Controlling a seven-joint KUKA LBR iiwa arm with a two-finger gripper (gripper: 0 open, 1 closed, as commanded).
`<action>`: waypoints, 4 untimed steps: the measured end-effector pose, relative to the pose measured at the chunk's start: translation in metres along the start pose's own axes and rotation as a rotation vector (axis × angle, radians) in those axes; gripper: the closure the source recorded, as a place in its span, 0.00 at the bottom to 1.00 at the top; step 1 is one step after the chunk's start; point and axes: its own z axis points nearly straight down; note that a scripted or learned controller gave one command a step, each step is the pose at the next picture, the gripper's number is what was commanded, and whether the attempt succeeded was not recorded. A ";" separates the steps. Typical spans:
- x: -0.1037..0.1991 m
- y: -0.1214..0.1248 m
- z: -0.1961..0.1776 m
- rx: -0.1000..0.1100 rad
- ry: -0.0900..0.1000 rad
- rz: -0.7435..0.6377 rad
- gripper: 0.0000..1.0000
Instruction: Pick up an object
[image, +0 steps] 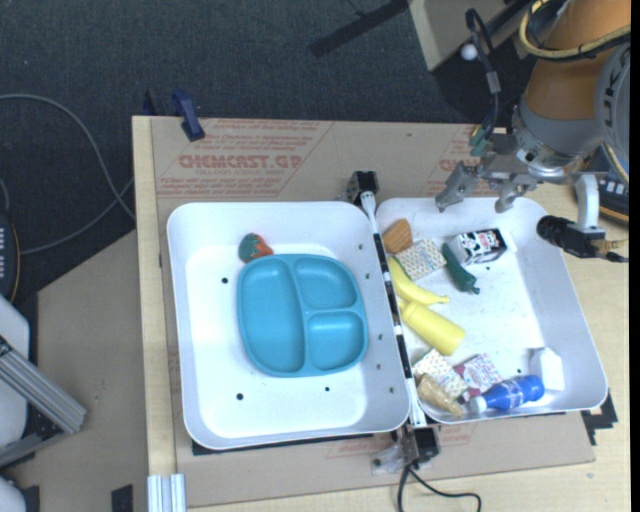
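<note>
Where the right bin (570, 300) meets its near rim, a blue-capped bottle (505, 394) and wrapped packets (470, 372) crowd together. Beside the divider lie a yellow bottle (432, 323) and a banana (408, 286), with open white floor to their right. Farther back sit a green tool (459, 269) and a black-and-white box (480, 244). Above the far rim hangs the gripper (479, 194), fingers spread, holding nothing.

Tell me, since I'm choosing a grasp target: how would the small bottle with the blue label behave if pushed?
The bottle lies on its side and looks round, so it would probably roll. It seems small, likely light. Wrappers touching it may shift too.
</note>
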 end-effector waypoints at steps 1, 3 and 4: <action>-0.036 -0.040 0.093 0.002 -0.001 0.001 0.00; -0.045 -0.036 0.134 -0.002 0.001 0.001 1.00; 0.059 -0.041 0.044 -0.004 0.002 -0.003 1.00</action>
